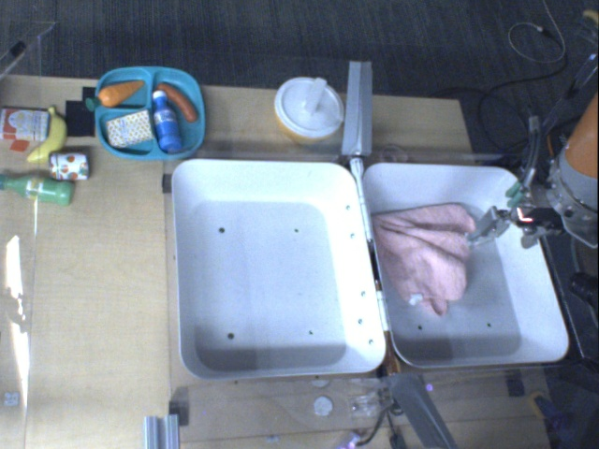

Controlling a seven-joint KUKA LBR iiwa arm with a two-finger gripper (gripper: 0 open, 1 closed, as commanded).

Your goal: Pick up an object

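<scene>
Reaching into right bin (538,340) | hand (483,231) at pink cloth's (426,255) edge, grip unclear | left bin (187,251) alongside

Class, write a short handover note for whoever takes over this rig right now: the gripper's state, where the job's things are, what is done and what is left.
Gripper: low in the right bin, at the right edge of the pink cloth; whether it has hold of the cloth cannot be told.
Pink cloth: lying crumpled on the right bin's floor, toward its left side.
Left bin: beside it, across the divider.
Done: the arm has reached the cloth.
Left: grasp the cloth and lift it clear; no lift is visible yet.
</scene>
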